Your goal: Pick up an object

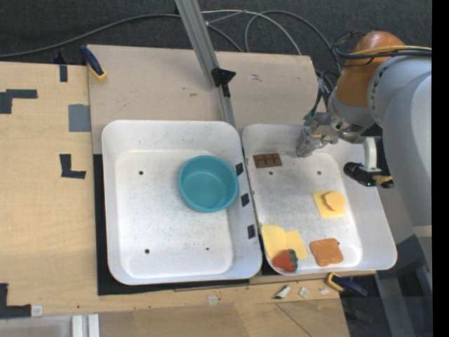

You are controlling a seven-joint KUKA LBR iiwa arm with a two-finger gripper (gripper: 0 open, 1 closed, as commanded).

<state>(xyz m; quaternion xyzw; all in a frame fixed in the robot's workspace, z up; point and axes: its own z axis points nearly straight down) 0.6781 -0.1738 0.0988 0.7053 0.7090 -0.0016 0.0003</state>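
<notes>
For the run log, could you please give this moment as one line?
gripper: over right bin far end, nothing visibly held | nearest: brown tile | left bin: teal bowl

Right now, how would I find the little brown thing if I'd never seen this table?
Start at the right white bin, the one without the blue bowl. Look at its far left corner, close to the gripper. The small dark brown square lies flat there, alone; the yellow, orange and red pieces all sit nearer the front.

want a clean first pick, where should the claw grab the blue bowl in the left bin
Judging by its pose, take the blue bowl by its rim, coming straight down. It sits upright and open, so one finger could go inside and one outside the thin wall. The rightmost rim is nearest the claw.
</notes>
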